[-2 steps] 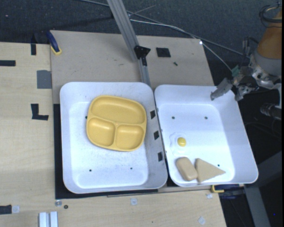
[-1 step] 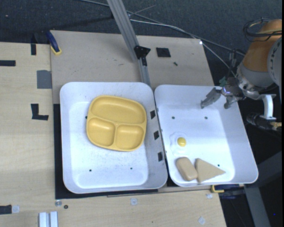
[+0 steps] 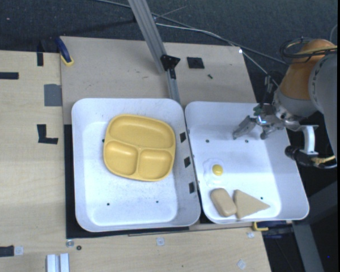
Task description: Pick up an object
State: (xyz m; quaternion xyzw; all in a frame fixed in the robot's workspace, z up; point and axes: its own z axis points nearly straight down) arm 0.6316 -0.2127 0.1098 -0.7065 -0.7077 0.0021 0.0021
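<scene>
Arm enters from 3 o'clock, orange band [image 3: 299, 78] high at the right edge, wrist angled down and toward 9 o'clock over the right bin [image 3: 283, 169]. Gripper [image 3: 250, 128] sits above the upper part of that bin, its two grey fingers [image 3: 241, 130] spread apart and pointing toward 8 o'clock, nothing between them; whether the tips touch the bin floor cannot be told from this angle. A white-and-black fitting with a yellow cable [image 3: 309, 152] hangs off the wrist at about 4 o'clock from the gripper, over the bin's right rim. A slanted metal pole [image 3: 150, 30] runs from the top of the view down to the gap between the two bins, ending near their top edges; thin cables [image 3: 215, 35] cross the bench behind it. Black tape marks [image 3: 45, 134] lie on the wooden bench at 9 o'clock, and a blue-and-yellow clip [image 3: 64, 52] lies at 11 o'clock. Right bin contents: a small yellow ball [image 3: 217, 170] near the bin's centre-left, at 7 o'clock from the gripper and well apart from it; a tan rounded block [image 3: 222, 202] and a tan wedge [image 3: 249, 203] just beside each other at the bin's 6 o'clock edge, seemingly touching. Left bin [image 3: 90, 169]: a yellow divided plate [image 3: 139, 147] with three compartments, lying flat in the upper middle, apart from the walls.
</scene>
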